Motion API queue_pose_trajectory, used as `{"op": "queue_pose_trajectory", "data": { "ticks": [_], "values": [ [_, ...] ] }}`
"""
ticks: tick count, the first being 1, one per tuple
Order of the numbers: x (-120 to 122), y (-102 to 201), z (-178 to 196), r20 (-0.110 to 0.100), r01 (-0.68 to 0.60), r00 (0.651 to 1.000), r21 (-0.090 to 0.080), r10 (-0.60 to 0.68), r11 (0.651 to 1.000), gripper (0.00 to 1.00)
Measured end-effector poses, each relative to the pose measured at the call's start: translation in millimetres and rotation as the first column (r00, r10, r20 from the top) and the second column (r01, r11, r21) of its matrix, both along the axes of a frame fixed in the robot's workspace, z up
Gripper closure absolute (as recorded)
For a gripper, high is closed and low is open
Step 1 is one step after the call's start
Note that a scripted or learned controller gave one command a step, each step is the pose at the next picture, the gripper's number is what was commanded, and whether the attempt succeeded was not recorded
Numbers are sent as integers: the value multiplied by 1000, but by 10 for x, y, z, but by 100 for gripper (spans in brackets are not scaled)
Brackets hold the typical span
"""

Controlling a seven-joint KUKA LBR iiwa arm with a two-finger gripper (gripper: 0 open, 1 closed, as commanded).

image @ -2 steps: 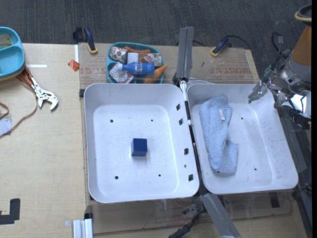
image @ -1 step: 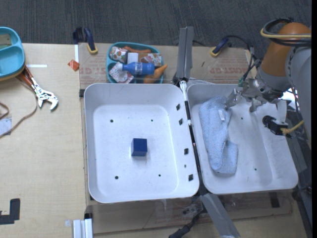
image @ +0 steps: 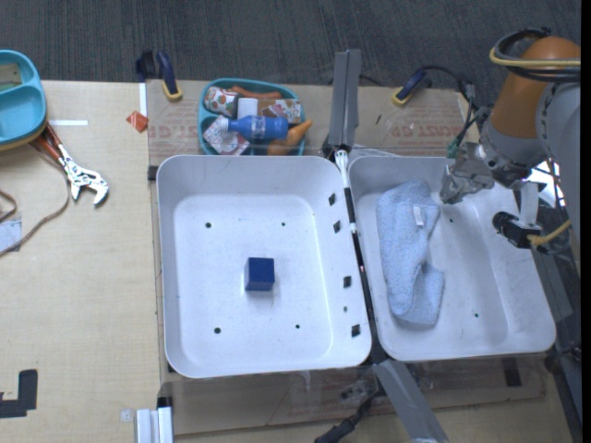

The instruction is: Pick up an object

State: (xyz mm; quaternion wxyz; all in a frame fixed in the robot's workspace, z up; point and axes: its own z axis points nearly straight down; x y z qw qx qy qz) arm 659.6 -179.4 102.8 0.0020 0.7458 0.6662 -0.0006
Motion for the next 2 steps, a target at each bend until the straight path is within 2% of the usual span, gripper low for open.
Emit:
{"op": "queue_pose_trajectory", "data": {
  "ticks": [1, 2],
  "values": [
    [-1, 1, -1, 0, 0, 1000, 0, 0, 1000, 0],
    [-8, 133, -30, -2, 100, 995, 3, -100, 995, 0]
  ]
}}
